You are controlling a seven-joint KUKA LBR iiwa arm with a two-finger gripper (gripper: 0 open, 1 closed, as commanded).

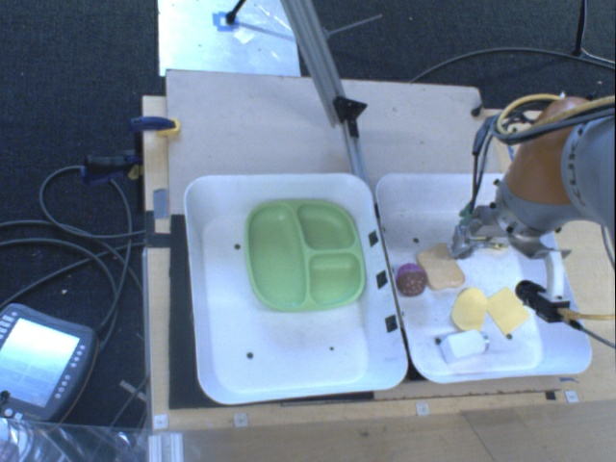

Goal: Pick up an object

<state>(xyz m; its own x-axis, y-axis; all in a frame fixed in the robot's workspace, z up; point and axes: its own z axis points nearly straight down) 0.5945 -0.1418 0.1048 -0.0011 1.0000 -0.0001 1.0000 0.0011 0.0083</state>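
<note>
In the right of the two shallow white bins (577, 354), at the lower right of the frame, lie five small things: a tan, toast-shaped flat piece (442, 269) near the bin's middle, a round dark-red speckled piece (411, 279) just to its left and close to the bin's left wall, a pale yellow rounded slice (469, 308) below the toast piece, a yellow square slice (506, 310) just beside that on the right, and a small white block (464, 345) lowest of all, near the bin's front edge. The left white bin (221, 345), in the middle of the frame, holds a light green plastic plate with three compartments (304, 255), lying flat in its upper half with nothing in the compartments. The grey arm with its orange band (539, 166) comes in from the right edge and covers the upper right part of the right bin, so what lies under it is hidden. The gripper (465, 243) hangs low just above and to the right of the toast piece; it may be touching the piece's upper edge, but the view is too coarse to settle that. Its tips are small and blurred against the white floor, so I cannot tell how far apart they stand, and nothing can be seen gripped between them.
</note>
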